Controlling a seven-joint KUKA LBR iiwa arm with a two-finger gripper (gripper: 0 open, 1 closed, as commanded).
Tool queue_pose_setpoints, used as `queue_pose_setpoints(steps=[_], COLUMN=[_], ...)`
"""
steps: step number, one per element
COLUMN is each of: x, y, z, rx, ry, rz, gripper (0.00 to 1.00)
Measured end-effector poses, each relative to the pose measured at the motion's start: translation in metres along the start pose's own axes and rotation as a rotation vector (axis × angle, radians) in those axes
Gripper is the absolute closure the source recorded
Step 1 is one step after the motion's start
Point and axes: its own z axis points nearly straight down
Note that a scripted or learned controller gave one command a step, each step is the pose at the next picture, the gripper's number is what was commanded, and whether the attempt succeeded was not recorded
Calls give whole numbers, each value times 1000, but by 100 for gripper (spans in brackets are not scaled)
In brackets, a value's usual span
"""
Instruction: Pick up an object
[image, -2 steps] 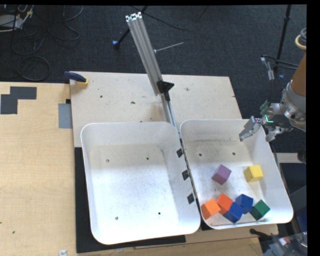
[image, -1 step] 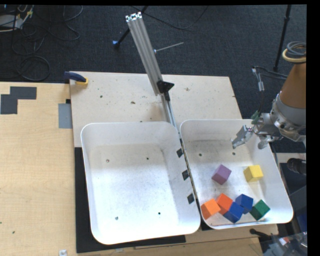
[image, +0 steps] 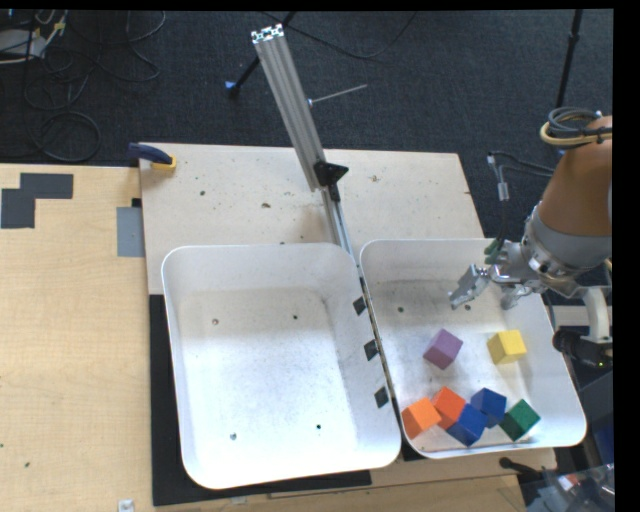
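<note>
**Claw hovers above the right bin, nothing in it**

You have the table (image: 250, 195) carrying two white bins. The left bin (image: 190, 290) takes the nine o'clock side of it, the right bin (image: 400, 265) the three o'clock side. The arm (image: 580, 200) comes in at three o'clock, and its claw (image: 468, 288) hangs over the right bin's upper half, fingers spread and released, with no block between them.

Your candidates all lie in the right bin. The purple cube (image: 442, 349) sits at six o'clock from the claw, near it and apart from the others. The yellow cube (image: 507, 346) lies at four o'clock from the claw, also on its own. The orange, red, blue and green cubes huddle by the bin's lower rim, touching one another.

These look like small rigid blocks: probably light, stiff, not fragile. Take the purple cube across two opposite flat faces; its clear sides leave room for both fingers.
</note>
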Motion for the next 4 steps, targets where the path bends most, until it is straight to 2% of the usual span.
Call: queue_pose_setpoints(steps=[1, 2, 4], x=[0, -2, -5], y=[-9, -8, 2], z=[48, 35, -48], rx=[1, -3, -10], ry=[0, 0, -2], rz=[0, 6, -1], gripper=[0, 100, 100])
